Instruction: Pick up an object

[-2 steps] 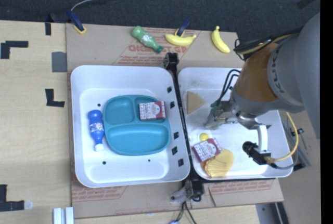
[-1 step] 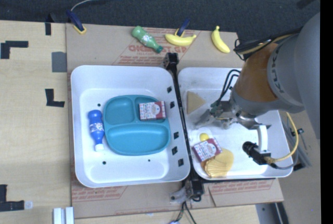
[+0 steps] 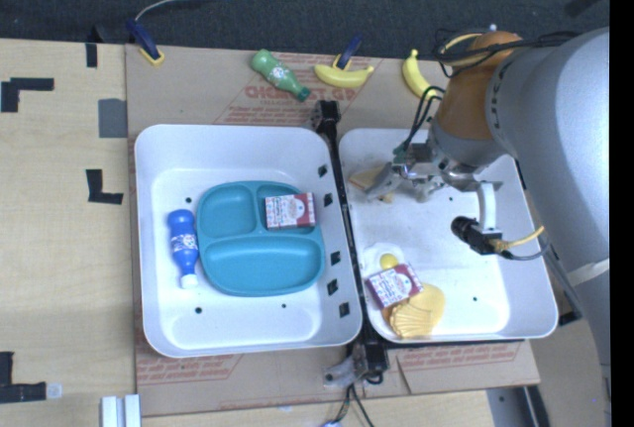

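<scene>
I am looking down on two shallow white bins, the left white bin (image 3: 158, 167) and the right white bin (image 3: 515, 311), with the grey arm (image 3: 555, 118) reaching in from the right. Its gripper (image 3: 391, 179) sits low in the far left corner of the right bin, over a small tan wedge-shaped piece (image 3: 365, 179) that lies against the divider wall. I judge this wedge to be the likeliest target: it looks light and stiff, perhaps a toy slice of bread or cheese, and flat enough that it could slide along the smooth floor unless taken across its narrow sides. From this angle I cannot tell how the claw stands, nor whether it touches the wedge or only hovers just beside it. Near the front of the same bin lie a small maroon printed packet (image 3: 390, 286), a yellow ridged chip-like toy (image 3: 418, 312) touching it, and a pale egg-like piece (image 3: 386, 261) just behind. The left bin holds a blue divided plastic tray (image 3: 260, 257) with a small red and white carton (image 3: 289, 211) on its far right compartment, and a blue bottle with a white cap (image 3: 182, 245) beside it.
</scene>
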{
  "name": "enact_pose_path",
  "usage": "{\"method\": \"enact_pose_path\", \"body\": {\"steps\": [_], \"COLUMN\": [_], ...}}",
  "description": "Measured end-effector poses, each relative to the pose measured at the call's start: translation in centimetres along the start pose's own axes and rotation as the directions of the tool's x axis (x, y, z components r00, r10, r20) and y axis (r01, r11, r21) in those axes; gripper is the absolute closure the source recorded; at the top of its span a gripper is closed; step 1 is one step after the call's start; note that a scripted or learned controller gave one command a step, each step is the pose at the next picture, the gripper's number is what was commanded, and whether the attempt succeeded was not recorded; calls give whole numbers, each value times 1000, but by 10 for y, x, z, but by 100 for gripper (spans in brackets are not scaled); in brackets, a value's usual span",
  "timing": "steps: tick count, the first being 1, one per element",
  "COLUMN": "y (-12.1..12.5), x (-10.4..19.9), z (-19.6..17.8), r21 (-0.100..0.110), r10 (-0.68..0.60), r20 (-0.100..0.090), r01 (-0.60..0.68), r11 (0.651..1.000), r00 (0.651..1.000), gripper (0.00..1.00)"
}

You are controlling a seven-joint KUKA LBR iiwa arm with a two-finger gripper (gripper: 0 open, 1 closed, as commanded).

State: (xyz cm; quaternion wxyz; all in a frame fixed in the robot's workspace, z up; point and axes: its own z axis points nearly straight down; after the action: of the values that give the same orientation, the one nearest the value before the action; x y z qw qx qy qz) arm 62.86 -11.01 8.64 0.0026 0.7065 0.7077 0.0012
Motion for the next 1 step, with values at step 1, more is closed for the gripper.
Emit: {"method": "enact_pose_path", "body": {"steps": [1], "y": [40], "x": [17], "z": [1], "r21": [3], "r10": [-1], "r20": [-1], "r01": [1], "r11": [1000], "r00": [1000], "gripper": [0]}}
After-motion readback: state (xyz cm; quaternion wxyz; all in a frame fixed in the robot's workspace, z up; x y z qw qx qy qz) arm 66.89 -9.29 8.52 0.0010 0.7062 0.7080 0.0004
